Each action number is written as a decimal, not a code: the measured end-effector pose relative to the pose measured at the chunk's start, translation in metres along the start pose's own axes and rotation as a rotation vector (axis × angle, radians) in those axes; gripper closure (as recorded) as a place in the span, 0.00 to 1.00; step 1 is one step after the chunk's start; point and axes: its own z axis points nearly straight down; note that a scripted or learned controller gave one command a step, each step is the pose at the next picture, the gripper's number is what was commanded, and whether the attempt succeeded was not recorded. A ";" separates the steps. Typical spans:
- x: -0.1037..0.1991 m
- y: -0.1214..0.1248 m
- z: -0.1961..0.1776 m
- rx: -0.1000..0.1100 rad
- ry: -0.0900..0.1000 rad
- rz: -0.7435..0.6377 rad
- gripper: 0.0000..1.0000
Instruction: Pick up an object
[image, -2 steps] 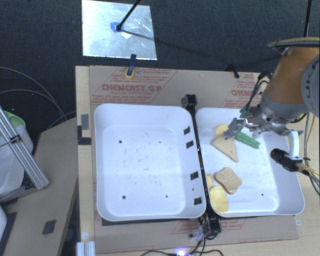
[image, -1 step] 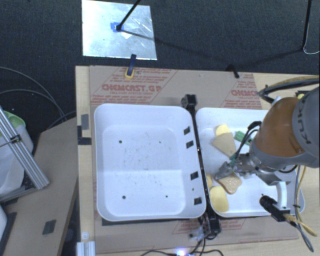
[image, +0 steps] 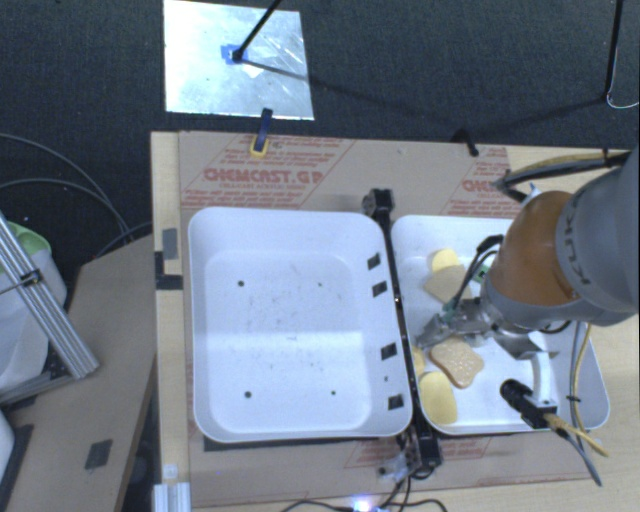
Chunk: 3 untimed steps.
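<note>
In the right bin (image: 596, 392) lie a tan slice of toast (image: 458, 363), a pale yellow oval piece (image: 437, 397) at the front, a yellow round piece (image: 445, 261) at the back and a pale wedge (image: 441, 285) beside it. My gripper (image: 449, 327) hangs low over the bin's left half, just behind the toast and in front of the pale wedge. The grey arm with its orange band (image: 540, 262) covers the middle of that bin. Nothing shows between the fingers.
The left bin (image: 290, 325) stands beside the right one, with a black divider rail (image: 392, 300) between them. Both rest on a cardboard sheet (image: 300, 170). A metal plate (image: 238, 58) lies on the dark floor behind the bench.
</note>
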 end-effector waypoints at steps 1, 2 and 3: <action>-0.001 0.000 -0.012 -0.002 0.000 0.001 1.00; 0.091 0.023 -0.108 -0.011 0.005 -0.011 1.00; 0.163 -0.037 -0.161 -0.002 0.005 -0.009 1.00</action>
